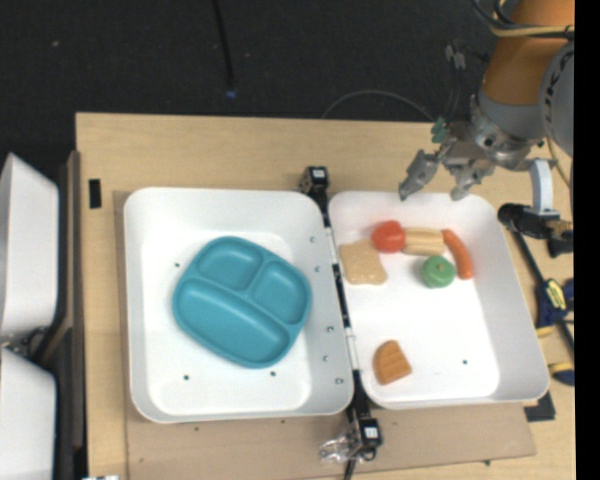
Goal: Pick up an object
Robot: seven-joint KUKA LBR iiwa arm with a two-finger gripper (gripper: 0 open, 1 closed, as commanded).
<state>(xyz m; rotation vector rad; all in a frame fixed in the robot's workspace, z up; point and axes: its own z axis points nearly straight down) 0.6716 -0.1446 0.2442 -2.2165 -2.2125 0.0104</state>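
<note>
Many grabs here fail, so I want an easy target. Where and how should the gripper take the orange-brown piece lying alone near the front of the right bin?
Probably from straight above, closing across the narrower middle of the orange-brown piece. It lies flat on the right bin floor with bare space all round, apart from the crowded group further back, so the gripper has room for fingers on both sides.

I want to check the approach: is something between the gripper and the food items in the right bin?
Nothing visible blocks it. The gripper, fingers open, hangs above the right bin's far rim; the red piece and green ball lie uncovered below.
</note>
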